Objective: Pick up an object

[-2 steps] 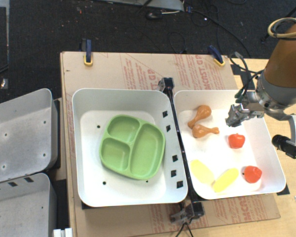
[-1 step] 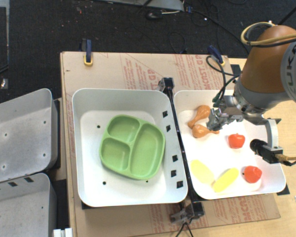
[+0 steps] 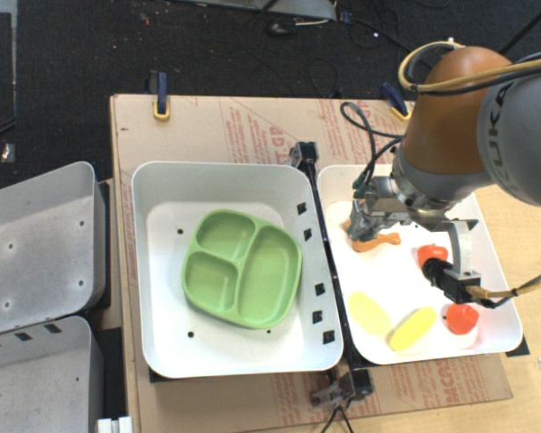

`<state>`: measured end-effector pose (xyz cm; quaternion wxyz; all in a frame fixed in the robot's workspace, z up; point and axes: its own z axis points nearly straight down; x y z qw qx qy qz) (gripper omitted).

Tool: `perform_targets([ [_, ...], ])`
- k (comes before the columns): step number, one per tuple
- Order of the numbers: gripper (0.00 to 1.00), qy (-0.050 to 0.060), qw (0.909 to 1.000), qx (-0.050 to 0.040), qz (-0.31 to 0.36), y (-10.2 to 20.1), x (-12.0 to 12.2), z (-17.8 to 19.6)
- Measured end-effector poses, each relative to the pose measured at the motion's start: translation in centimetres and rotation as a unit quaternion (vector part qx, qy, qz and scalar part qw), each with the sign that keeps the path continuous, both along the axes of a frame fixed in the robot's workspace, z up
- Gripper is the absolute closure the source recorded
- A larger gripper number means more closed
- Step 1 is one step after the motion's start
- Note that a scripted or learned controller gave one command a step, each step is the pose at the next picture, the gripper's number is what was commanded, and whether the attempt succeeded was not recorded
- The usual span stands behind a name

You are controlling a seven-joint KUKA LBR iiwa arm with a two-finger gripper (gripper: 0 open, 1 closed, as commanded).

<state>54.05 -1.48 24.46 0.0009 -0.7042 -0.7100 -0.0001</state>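
- Hovering low over the right bin [image 3: 496, 269] near its far-left corner, the gripper [image 3: 371, 222] is just above an orange piece [image 3: 379, 240]; whether the jaws are released or clenched I cannot tell.
- Piece looks small, light, hard plastic, probably slippery; take it across the thin middle.
- Toward the near edge lie two yellow pieces [image 3: 368, 314], well apart from the gripper.
- The left bin [image 3: 162, 197] holds a green plate [image 3: 242, 269].

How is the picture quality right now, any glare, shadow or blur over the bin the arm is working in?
Camera view: even light, sharp focus, no motion blur; the green divided plate casts a soft shadow in the left bin; the arm shades the right bin near the orange piece under the gripper; the yellow pieces read clearly; no strong glare.
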Motion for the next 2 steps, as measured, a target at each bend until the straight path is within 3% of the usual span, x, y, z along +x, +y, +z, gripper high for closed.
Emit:
perform_targets([
  [2, 1.00, 0.001, 1.0000, -0.0003, 0.000, 10.3, -3.2, -2.3],
])
